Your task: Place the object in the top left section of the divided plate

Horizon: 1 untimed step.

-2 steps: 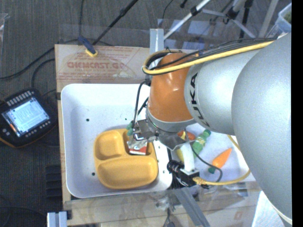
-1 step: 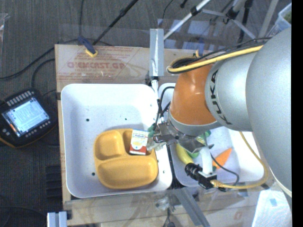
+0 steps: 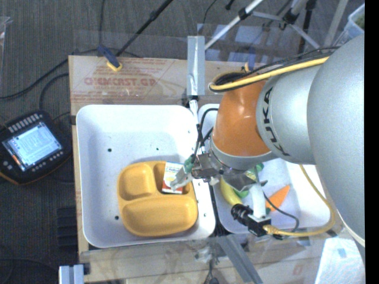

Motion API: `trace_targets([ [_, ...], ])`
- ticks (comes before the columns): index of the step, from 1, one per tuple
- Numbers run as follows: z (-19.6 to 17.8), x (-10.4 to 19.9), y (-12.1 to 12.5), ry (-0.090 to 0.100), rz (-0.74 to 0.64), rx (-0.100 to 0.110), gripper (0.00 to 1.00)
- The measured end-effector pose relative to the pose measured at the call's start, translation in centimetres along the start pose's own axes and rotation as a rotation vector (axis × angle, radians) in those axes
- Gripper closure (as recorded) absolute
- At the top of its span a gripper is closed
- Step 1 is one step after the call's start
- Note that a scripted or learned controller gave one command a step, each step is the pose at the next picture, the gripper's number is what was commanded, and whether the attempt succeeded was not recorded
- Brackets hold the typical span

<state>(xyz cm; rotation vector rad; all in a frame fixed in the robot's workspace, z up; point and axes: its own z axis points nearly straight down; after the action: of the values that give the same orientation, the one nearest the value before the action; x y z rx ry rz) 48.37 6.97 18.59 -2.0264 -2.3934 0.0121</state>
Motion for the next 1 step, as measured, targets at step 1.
trace_targets([
  [1,9.35,3.48,1.09,-0.001,-0.434,-0.018,0.0],
])
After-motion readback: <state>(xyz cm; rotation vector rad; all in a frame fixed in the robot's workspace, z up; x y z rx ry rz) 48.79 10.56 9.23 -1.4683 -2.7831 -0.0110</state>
